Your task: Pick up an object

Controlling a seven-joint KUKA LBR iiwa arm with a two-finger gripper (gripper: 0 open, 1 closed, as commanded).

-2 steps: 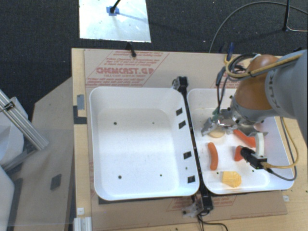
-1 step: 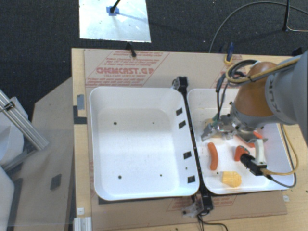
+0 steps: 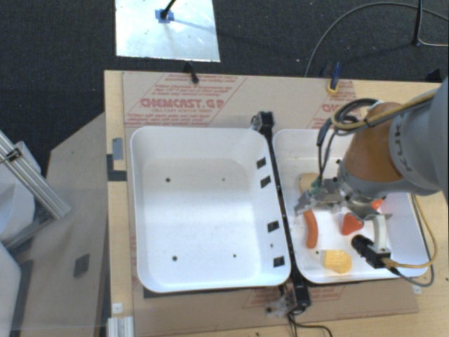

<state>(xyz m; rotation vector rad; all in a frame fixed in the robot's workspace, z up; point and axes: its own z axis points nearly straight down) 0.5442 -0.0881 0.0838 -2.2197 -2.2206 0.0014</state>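
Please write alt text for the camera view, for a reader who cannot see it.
A grey robot arm reaches over the right white bin, which holds an orange sausage-shaped item, a yellow piece and a red piece. The left white bin sits beside it.

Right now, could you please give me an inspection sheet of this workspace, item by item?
Surface: bench bearing a left bin and a right bin, side by side.
Job's things: in the right bin, an orange sausage-shaped piece, a yellow piece, a red piece and a pale round piece.
Clutter: nothing seen.
Grippers: gripper low over the right bin, above the sausage-shaped piece; no object seen between its fingers.
Cables: black cable looping along the arm.
Surroundings: dark floor; metal plate beyond the bench.
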